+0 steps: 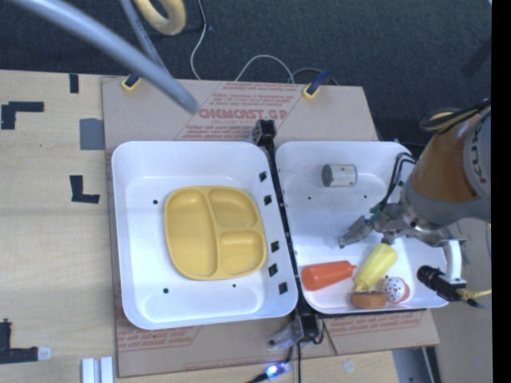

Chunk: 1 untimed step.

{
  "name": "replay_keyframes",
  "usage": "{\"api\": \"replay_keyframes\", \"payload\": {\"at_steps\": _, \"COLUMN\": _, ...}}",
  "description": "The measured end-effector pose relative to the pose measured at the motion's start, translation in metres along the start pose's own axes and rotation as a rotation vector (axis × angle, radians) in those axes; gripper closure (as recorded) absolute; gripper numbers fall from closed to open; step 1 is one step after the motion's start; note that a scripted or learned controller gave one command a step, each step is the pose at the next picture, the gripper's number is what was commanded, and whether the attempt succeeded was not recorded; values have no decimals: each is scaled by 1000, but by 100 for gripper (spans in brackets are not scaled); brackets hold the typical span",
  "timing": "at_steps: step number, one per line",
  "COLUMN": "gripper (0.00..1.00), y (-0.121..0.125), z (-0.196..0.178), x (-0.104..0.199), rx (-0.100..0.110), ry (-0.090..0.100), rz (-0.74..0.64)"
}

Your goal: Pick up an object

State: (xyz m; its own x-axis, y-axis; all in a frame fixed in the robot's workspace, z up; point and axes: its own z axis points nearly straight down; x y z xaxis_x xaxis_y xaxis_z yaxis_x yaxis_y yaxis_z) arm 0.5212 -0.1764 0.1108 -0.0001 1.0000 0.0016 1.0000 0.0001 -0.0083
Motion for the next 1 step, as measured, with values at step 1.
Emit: {"api": "replay_keyframes", "payload": {"at_steps": 1, "gripper": 100, "y": 2, "z": -13, "x": 1, "rx": -5, "ry": -1, "rz": -2}}
